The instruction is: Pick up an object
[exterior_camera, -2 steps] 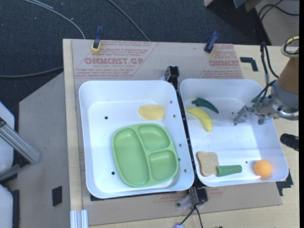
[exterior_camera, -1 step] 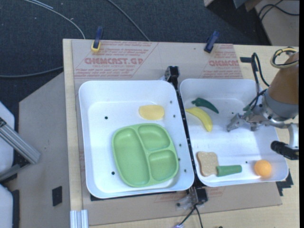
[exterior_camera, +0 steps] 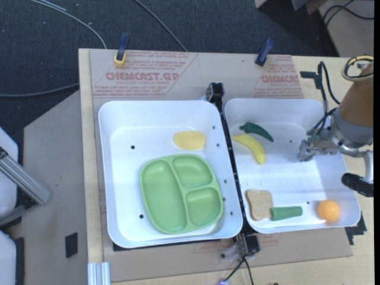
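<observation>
The right bin [exterior_camera: 279,107] holds a yellow banana [exterior_camera: 252,148], a dark green pepper-like piece [exterior_camera: 257,130], a slice of bread [exterior_camera: 259,203], a green cylinder [exterior_camera: 287,212] lying against the bread, and an orange [exterior_camera: 328,210] in the near right corner. My gripper [exterior_camera: 307,151] hangs low over the right bin's right half, right of the banana and apart from it. I see nothing between its fingertips.
The left bin [exterior_camera: 113,129] holds a green sectioned plate [exterior_camera: 180,192] and a pale yellow lump [exterior_camera: 189,139] behind it. Clamps sit at the board's back edge, blue-and-yellow [exterior_camera: 122,48] and blue [exterior_camera: 264,51]. Cables hang by the arm at right.
</observation>
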Robot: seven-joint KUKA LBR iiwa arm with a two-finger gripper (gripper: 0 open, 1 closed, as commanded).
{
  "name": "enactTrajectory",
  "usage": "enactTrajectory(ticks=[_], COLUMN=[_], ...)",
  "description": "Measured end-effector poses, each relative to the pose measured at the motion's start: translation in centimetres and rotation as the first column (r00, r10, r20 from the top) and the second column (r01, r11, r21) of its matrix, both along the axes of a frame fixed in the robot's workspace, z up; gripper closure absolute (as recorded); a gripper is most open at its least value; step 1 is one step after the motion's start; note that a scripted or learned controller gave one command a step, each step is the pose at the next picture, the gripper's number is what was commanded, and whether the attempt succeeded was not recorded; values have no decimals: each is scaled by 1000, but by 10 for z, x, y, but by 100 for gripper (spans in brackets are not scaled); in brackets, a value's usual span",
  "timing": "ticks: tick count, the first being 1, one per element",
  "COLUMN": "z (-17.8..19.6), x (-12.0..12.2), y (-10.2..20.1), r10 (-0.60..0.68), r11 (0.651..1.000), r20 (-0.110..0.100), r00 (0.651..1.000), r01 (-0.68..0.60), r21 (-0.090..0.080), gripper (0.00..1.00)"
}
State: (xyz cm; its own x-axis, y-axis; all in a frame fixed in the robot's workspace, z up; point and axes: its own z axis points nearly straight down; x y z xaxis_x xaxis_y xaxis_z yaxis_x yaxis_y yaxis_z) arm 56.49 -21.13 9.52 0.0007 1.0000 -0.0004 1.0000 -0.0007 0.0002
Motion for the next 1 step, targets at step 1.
enactTrajectory(ticks=[1], z=[41], x=[-1], y=[-3], r10=[0], r11=[1000], r20=[3], r00=[1000], r01=[0], r21=[-2], gripper=[100])
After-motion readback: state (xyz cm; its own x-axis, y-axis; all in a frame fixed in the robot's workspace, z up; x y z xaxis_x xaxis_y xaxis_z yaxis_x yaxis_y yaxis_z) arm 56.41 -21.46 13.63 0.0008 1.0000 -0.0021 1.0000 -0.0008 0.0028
